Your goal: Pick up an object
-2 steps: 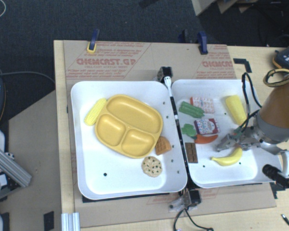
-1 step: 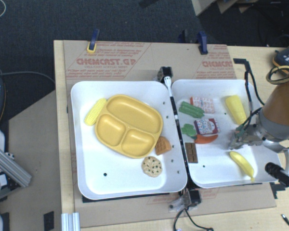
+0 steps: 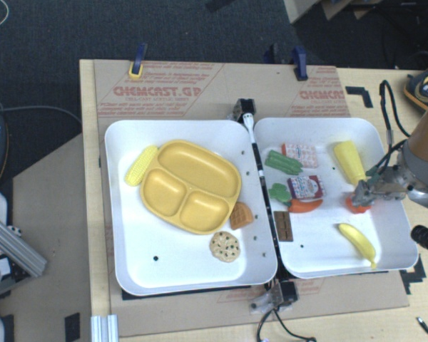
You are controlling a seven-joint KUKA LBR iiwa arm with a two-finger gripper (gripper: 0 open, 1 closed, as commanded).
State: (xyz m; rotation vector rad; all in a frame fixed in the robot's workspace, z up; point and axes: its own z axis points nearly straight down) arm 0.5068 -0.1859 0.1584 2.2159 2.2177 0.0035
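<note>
**Bench inventory: gripper low in the right bin, over a red item**

From my station I log the following.

Arm: reaches in from the right side of the view. The gripper sits low in the right bin, near its right wall. Directly at its tip lies a small red-orange object; I cannot tell whether the fingers are spread or closed, nor whether they are touching it.

Right bin, other contents:
- a yellow corn cob, lying just above and left of the gripper
- a banana, below the gripper, near the front right corner
- a green pea pod toward the upper left
- a pink-and-white packet just beside the pod, toward the back wall
- a second small packet at the middle, with a red-orange slice touching its lower edge
- a small green piece to the left of that packet
- a brown chocolate bar close to the left wall

Left bin:
- a yellow divided plate, three compartments, set at a slant in the middle
- a second corn cob against the plate's upper left rim
- a brown pastry piece touching the plate's lower right edge
- a chocolate-chip cookie just below the plate, apart from it

The two bins stand side by side, their inner walls meeting along the centre.
</note>
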